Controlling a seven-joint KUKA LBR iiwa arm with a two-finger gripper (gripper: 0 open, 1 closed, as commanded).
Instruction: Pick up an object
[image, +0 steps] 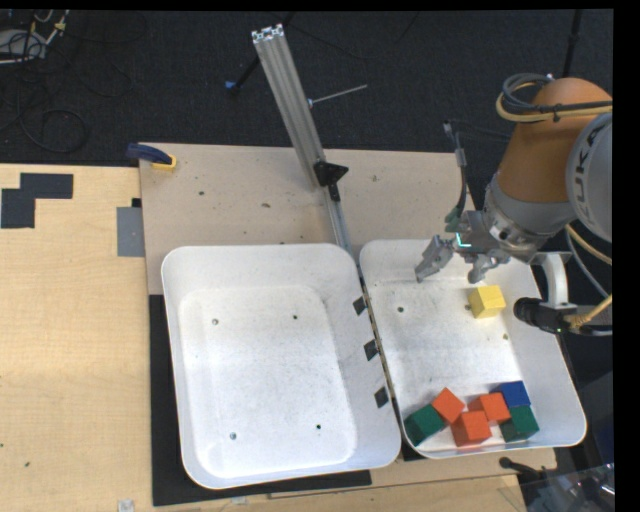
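Here the grey arm's two-finger gripper (458, 263) hangs over the far end of the right-hand shallow white bin (432, 330), its fingers (433, 259) spread apart with nothing between them. A small yellow cube (487, 300) lies on that bin's floor just beside the gripper, on the near right of it and not touching. At the bin's near end sits a tight cluster of blocks: a green one (425, 423), three orange ones (469, 410), a blue one (514, 394) and another dark green one (520, 425), well apart from the gripper. The left-hand white bin (262, 360) lies alongside on the pale wooden desk (70, 330). A slanted aluminium rail (295, 110) rises beyond the bins.
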